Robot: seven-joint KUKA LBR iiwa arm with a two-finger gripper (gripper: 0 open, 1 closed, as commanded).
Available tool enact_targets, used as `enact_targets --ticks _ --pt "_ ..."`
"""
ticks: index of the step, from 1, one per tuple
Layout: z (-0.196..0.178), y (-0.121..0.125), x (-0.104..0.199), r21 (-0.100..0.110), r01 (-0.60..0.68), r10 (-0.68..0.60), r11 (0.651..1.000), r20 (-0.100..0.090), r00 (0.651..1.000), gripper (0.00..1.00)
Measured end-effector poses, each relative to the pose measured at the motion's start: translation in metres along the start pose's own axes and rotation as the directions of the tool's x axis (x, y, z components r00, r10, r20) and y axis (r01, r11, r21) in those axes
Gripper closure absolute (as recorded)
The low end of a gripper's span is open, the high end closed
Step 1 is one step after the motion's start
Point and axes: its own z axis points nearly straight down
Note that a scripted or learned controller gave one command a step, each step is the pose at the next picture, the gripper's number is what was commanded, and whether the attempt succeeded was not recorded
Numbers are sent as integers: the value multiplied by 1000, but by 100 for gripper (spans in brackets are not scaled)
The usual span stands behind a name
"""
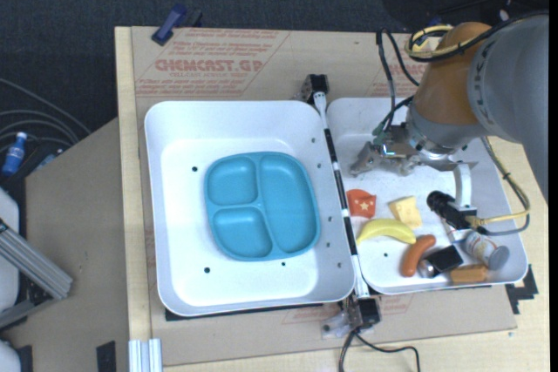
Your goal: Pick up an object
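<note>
My gripper (373, 154) hangs over the upper left part of the right bin (349, 119), close to the divider between the bins. Nothing shows in it. Below it lie a small red piece (362, 203), a pale yellow block (404, 210) and a banana (388, 231). Nearer the front edge are an orange-red sausage (417, 253), a small black block (445, 259), an orange stick (469, 274) and a grey cylinder (488, 251). The red piece is the closest to the gripper, a short way below it.
The left bin (174, 266) holds a blue divided plate (261, 205) in its middle. The grey arm with its orange band (449, 83) covers the upper right of the right bin. A blue item (170, 24) lies on the board behind the bins.
</note>
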Motion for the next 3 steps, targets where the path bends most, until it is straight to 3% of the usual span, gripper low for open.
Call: enact_targets --ticks 1,2,3 --pt "-10 1 0 -2 -1 1 1000 0 1000 100" --pt "-10 0 0 -2 -1 1 1000 -1 1000 0" --pt "0 36 -5 -3 1 -1 1000 1 1000 0"
